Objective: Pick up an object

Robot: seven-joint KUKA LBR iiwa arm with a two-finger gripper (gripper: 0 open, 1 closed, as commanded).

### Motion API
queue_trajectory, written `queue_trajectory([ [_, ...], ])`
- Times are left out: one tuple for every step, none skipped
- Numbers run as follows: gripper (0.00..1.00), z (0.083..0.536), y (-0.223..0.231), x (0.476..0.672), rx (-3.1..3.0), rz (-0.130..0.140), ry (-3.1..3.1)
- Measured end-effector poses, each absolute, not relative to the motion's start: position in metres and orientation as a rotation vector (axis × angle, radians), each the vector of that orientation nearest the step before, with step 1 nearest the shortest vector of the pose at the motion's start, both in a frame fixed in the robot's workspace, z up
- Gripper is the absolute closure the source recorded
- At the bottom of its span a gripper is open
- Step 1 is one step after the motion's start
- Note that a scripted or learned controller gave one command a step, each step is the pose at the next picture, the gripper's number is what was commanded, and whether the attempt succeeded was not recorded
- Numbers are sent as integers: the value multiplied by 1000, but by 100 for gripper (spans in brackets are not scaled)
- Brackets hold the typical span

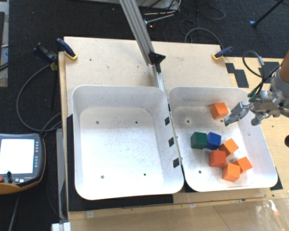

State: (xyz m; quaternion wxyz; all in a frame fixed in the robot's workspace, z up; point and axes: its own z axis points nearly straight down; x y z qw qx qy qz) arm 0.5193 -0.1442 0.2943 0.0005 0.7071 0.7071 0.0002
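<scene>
- Look to the right bin [260, 129]: you see the pincer [245, 113] over its upper right part, reaching in from the right edge of the view
- You cannot tell from this view whether the pincer is spread or closed; nothing shows in its grip
- Just left of the pincer tip you find an orange cube [219, 110], lying alone on the bin floor and apart from the rest
- Lower in the same bin you see a cluster: a green cube [199, 140] touching a blue cube [214, 139] on its right
- Beside the blue cube sits a small orange block [229, 146], and below it a red-orange cube [217, 158]
- Two more orange cubes [231, 172] and [244, 164] lie nearest the front right corner
- The left bin [120, 138] stands beside the right one on the pale surface [111, 61]
- Left of the surface you see a handheld control pendant [17, 163] with a lit screen
</scene>
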Motion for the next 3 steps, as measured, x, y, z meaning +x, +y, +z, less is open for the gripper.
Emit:
queue_trajectory([
  [0, 321, -147, 489, 2222, 2, 2217],
  [0, 391, -174, 490, 2217, 5, 2212],
  [0, 547, -186, 490, 2210, 6, 2218],
])
